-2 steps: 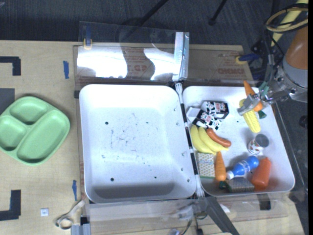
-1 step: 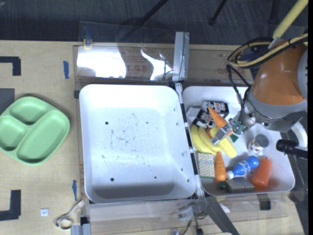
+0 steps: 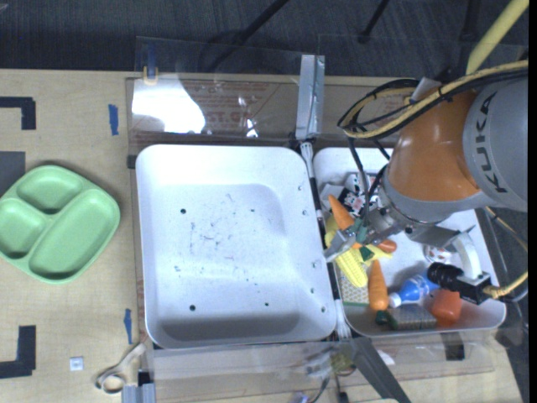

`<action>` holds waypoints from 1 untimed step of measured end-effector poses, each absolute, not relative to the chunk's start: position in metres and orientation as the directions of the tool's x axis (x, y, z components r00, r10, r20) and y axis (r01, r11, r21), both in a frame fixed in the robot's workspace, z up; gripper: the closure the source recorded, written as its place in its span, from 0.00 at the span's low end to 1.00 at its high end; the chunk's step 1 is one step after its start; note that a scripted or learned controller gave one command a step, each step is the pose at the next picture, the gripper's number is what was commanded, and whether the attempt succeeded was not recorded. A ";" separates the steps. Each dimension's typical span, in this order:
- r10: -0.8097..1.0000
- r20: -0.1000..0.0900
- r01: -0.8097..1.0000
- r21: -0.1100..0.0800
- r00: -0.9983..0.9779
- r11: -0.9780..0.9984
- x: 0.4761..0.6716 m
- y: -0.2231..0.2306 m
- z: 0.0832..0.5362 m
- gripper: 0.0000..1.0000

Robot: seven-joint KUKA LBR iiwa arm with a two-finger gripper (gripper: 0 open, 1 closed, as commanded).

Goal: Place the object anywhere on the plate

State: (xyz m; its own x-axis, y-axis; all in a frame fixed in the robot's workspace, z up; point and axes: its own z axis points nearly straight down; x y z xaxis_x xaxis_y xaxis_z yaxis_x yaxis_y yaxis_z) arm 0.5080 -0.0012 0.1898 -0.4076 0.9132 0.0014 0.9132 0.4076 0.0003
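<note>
A green divided plate (image 3: 57,222) lies on the wooden bench at the far left, outside both bins. The grey and orange arm reaches over the right bin (image 3: 487,313), and my gripper (image 3: 359,232) is down among the toy foods at that bin's left side. Close around it are an orange piece (image 3: 338,211), a yellow corn cob (image 3: 352,267) and a small red piece (image 3: 387,246). An orange carrot (image 3: 378,285) lies just below. Whether anything sits between the fingers is hidden by the wrist and the clutter.
The left white bin (image 3: 226,242) stands between the plate and the right bin. A blue-and-white item (image 3: 411,292) and a red-orange item (image 3: 446,306) lie at the right bin's front. A clear panel (image 3: 218,99) stands behind the bins.
</note>
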 end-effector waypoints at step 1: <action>0.983 0.001 0.983 -0.001 -0.185 0.185 0.494 0.080 0.184 1.00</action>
